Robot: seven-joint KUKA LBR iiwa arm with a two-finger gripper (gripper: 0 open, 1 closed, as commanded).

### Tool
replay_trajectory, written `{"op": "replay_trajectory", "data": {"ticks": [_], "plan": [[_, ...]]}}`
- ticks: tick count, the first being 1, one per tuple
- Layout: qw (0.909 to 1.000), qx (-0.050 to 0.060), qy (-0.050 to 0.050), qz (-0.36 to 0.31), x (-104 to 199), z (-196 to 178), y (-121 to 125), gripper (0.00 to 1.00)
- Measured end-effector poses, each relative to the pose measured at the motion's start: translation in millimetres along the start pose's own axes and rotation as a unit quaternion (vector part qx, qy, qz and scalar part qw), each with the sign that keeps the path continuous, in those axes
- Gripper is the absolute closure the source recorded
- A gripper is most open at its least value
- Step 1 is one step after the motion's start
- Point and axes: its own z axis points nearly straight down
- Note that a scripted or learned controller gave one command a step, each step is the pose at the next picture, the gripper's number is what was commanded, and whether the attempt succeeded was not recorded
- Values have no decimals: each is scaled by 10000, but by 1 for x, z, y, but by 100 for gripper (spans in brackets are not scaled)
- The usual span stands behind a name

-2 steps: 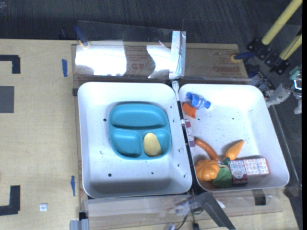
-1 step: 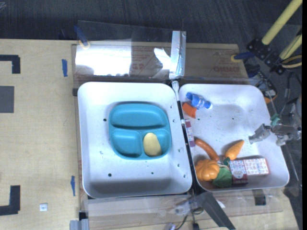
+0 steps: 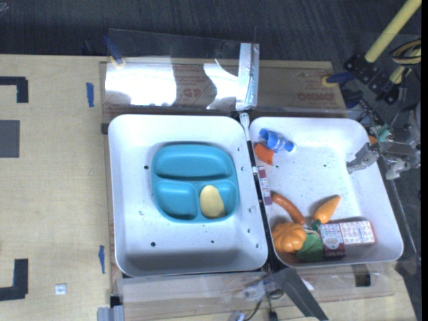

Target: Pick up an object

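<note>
In the right bin (image 3: 321, 179) we see the candidate objects: a small blue bottle (image 3: 275, 141) beside an orange cap-like piece (image 3: 263, 154) near the left wall, a long curved orange pepper (image 3: 287, 207) and a short carrot (image 3: 327, 208) toward the middle, and, along the front wall, a ribbed orange pumpkin (image 3: 289, 237), a green leafy piece (image 3: 310, 245) and a flat printed carton (image 3: 346, 235), packed close together. The bin is shallow, smooth white plastic with dark specks. The hand (image 3: 366, 155) sits at this bin's right rim, well apart from all of them; we cannot tell its state. In the left bin (image 3: 127, 192) a glossy teal divided tray (image 3: 194, 180) holds a smooth yellow egg-shaped lemon (image 3: 212, 201) in its front right compartment. Both bins rest on a pale wooden bench (image 3: 53, 179).
</note>
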Motion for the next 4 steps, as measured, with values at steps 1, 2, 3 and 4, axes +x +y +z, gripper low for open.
{"op": "replay_trajectory", "data": {"ticks": [1,2,3,4], "plan": [[9986,6,-9,520,-11,-39,-34,0],[9981,65,4,614,9,105,-54,0],[9974,27,1,715,46,148,-42,0],[9973,13,0,732,45,137,-41,100]]}}
